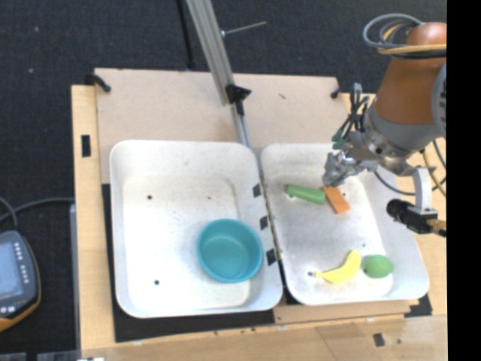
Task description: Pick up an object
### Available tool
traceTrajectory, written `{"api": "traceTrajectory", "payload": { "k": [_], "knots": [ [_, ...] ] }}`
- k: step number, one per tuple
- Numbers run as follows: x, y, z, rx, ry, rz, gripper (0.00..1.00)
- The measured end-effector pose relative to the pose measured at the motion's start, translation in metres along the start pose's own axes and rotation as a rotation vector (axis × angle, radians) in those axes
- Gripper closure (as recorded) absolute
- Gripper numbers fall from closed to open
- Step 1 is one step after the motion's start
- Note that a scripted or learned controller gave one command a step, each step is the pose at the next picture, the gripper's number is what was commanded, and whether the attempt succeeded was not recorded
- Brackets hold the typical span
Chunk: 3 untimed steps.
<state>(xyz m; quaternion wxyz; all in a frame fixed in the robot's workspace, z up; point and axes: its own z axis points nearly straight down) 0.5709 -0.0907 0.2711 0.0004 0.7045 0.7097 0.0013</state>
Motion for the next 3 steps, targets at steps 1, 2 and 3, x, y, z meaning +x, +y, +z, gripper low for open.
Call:
{"api": "traceTrajectory", "payload": {
  "k": [1,2,3],
  "knots": [
    [0.062,-0.011,0.003,0.001,0.0,0.0,1.0],
    [0.117,-0.022,-0.002,0.002,0.001,-0.002,1.0],
    [0.169,-0.034,-0.003,0.003,0.001,-0.002,1.0]
  ]
}}
